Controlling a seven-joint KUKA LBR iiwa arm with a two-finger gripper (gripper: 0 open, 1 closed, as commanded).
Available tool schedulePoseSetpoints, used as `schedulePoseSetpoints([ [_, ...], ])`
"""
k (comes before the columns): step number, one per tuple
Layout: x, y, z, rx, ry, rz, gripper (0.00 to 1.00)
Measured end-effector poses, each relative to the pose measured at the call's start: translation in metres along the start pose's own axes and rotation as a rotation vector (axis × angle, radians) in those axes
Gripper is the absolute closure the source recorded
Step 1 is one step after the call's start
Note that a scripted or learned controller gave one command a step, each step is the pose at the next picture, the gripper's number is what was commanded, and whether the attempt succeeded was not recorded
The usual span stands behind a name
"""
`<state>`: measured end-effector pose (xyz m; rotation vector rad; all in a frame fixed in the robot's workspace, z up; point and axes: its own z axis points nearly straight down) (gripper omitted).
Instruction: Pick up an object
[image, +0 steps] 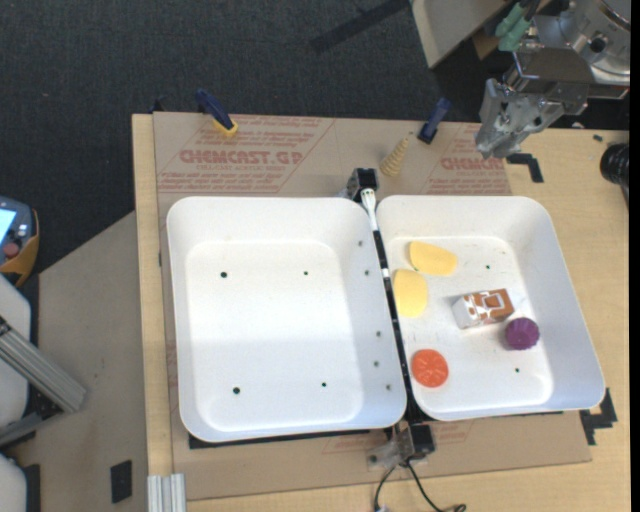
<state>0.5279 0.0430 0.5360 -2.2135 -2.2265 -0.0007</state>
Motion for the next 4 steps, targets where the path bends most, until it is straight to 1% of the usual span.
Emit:
schedulePoseSetpoints([
  [1,0.043,-0.051,0.0,0.0,0.0,-0.001,1.0],
  [2,0.097,-0.048,0.001,-0.002,0.0,-0.001,1.0],
  [3,0.161,-0.048,0.002,-0.003,0.001,-0.002,1.0],
  [4,0.183,-0.048,0.001,-0.004,0.0,0.003,1.0],
])
